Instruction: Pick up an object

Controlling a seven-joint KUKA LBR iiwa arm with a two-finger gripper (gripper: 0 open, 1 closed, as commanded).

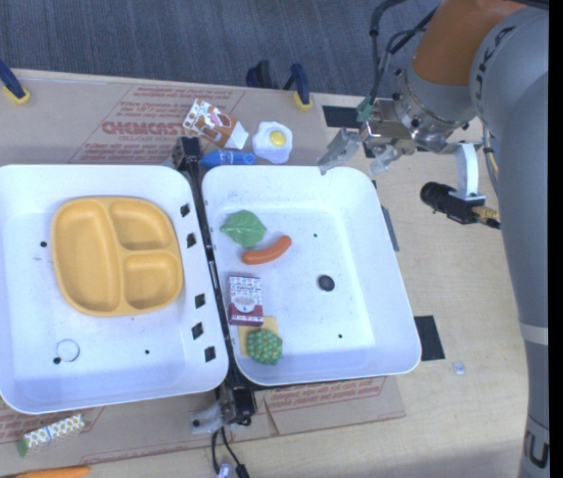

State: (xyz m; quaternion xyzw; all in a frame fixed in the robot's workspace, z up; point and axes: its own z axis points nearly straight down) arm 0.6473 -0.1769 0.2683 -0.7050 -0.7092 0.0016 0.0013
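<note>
Tabletop (460, 297) carrying two shallow white bins side by side. Left bin (12, 297) holds a yellow divided plate (117, 255), lying flat. Right bin (371, 257) holds, along its left side, a green leafy toy (244, 228), just below it an orange-red toy sausage (266, 251), then a small red-and-white carton (245, 300), and nearest the front rim a toy broccoli (264, 346) on a yellow piece. Arm (500, 78) reaches in from the right; its end effector (356, 155) hangs over the right bin's far right corner, fingers spread apart with nothing between them, well apart from the toys.
</note>
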